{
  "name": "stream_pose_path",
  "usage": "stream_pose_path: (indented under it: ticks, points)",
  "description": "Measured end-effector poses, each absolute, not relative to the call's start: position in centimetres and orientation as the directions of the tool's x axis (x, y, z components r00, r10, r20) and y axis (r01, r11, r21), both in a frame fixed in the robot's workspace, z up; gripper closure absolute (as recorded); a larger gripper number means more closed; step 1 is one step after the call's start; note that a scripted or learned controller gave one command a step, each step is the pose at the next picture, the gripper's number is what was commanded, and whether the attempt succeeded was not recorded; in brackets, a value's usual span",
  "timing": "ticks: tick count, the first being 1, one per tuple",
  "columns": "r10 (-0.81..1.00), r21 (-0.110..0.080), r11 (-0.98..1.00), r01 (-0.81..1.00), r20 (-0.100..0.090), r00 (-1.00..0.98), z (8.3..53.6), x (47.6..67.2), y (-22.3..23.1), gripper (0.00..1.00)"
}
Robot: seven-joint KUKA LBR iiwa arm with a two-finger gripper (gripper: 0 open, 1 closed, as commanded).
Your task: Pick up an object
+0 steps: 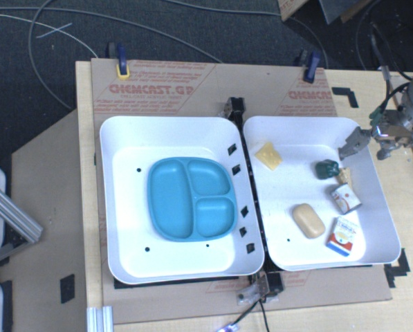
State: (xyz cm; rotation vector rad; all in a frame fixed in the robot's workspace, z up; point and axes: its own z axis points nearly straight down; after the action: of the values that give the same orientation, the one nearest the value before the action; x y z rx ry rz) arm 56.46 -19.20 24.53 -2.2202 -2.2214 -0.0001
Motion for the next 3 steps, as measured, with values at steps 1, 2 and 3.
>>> stream_pose_path:
  ticks: [1,2,3]
  points:
    - [1.000,-0.005,0.000,1.000,0.003,0.000,19.7,56.3,-18.2,0.00]
    - [1.000,-0.006,0.000,1.000,0.003,0.000,13.5,56.7,-18.2,0.00]
    - [1.000,-0.006,0.000,1.000,0.003,0.000,8.2,56.7,-18.1,0.00]
